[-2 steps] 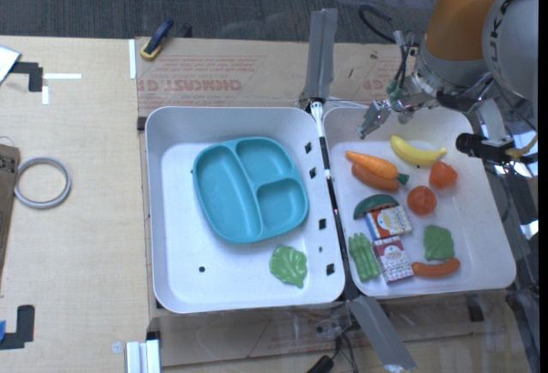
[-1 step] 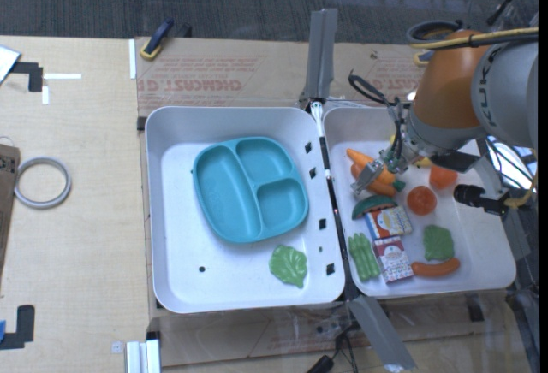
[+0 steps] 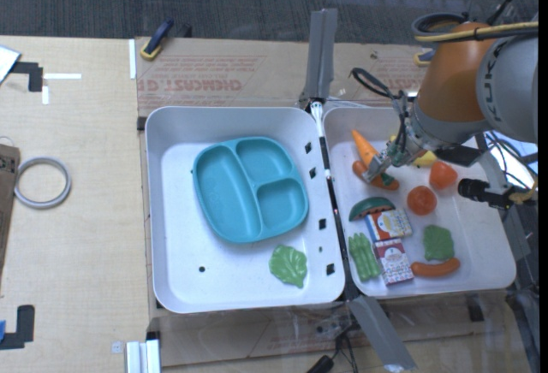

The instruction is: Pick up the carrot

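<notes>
1. Carrot (image 3: 363, 146) lying tilted near the back-left corner of the right bin (image 3: 492, 277).
2. Tool (image 3: 378, 168) down just beside it; can't tell its state, too blurry.

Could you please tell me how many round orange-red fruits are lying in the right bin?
2: one tomato-like fruit near the bin's middle, another just beyond it, beside the arm. The arm may hide more.
</notes>
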{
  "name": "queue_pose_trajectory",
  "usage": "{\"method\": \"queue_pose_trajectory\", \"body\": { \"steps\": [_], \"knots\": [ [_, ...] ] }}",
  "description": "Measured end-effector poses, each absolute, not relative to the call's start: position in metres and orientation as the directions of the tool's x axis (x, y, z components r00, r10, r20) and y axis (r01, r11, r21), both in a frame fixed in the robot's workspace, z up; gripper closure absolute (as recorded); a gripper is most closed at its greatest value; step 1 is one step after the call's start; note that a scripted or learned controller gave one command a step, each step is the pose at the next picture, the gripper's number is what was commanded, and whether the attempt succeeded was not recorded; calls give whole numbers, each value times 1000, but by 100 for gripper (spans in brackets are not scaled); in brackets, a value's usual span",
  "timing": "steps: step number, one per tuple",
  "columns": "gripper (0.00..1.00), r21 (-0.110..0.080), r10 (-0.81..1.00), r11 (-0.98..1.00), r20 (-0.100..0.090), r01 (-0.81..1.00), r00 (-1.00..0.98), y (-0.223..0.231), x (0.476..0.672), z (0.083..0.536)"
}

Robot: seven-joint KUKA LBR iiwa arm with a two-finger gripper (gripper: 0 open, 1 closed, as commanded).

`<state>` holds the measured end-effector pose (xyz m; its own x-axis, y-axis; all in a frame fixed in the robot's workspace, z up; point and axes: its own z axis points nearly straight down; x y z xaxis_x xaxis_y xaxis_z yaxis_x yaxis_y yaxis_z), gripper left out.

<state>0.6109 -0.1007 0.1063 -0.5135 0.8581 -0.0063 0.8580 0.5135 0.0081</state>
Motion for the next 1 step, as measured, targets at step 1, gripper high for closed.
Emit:
{"method": "queue_pose_trajectory", "body": {
  "steps": [1],
  "knots": [
    [100,1,978,207,-2,978,-207,-80,605,201]
  ]
}}
